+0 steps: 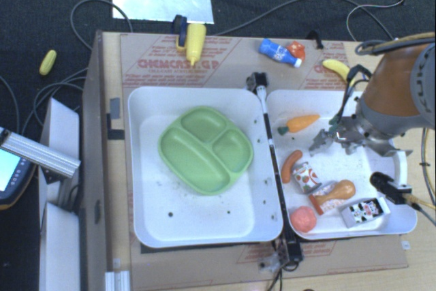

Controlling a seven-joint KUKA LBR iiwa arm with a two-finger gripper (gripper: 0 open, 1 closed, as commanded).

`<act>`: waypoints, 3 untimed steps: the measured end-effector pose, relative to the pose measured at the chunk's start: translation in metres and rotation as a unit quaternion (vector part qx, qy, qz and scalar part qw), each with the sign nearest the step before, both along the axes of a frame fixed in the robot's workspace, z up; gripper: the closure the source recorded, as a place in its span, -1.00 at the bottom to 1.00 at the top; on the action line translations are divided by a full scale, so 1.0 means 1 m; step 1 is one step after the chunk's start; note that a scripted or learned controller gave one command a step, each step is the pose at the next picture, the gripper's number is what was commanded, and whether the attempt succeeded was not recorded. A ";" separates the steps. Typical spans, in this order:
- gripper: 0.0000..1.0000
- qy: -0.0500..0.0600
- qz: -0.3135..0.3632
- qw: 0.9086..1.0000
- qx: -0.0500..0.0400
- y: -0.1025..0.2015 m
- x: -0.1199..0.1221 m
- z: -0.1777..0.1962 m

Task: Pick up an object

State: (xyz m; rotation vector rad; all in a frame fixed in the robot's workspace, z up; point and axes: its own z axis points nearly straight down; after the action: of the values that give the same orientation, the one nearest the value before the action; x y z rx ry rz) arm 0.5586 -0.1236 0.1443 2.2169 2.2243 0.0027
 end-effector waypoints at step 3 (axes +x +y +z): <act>-1.00 -0.001 0.000 1.000 0.000 0.036 0.088 -0.059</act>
State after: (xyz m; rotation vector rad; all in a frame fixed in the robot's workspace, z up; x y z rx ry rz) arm 0.6462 -0.0874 0.0851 2.2151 2.2242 0.0034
